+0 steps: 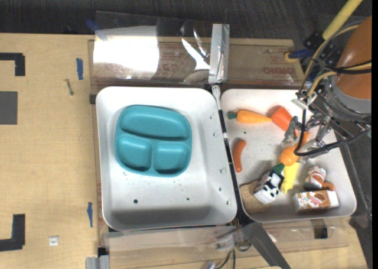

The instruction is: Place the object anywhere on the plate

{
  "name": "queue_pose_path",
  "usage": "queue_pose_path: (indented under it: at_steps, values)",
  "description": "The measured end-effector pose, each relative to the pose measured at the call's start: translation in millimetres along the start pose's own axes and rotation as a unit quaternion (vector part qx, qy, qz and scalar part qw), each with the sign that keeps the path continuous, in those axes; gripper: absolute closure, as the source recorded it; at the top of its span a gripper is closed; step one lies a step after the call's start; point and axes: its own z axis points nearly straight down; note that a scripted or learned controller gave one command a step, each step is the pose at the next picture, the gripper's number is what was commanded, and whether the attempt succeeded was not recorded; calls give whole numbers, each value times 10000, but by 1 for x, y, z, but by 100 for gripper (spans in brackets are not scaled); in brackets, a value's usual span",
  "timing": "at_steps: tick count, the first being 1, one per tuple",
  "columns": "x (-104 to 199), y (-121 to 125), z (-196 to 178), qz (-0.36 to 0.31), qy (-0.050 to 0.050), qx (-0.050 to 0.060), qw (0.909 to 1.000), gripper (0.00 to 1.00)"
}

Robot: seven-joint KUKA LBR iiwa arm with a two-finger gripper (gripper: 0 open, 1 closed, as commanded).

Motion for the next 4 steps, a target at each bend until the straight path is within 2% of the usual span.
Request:
queue_pose_path:
  at_steps: [1, 2, 3, 4]
  values:
    - [-89, 4, 35, 31, -5, -16, 10000, 100]
    - [-108, 68, 42, -1410, 6, -16, 9900, 100]
    - [-190, 73, 17, -1841, -21, -1, 9829, 100]
    - [-189, 72, 18, -1829, -15, -3, 9831, 0]
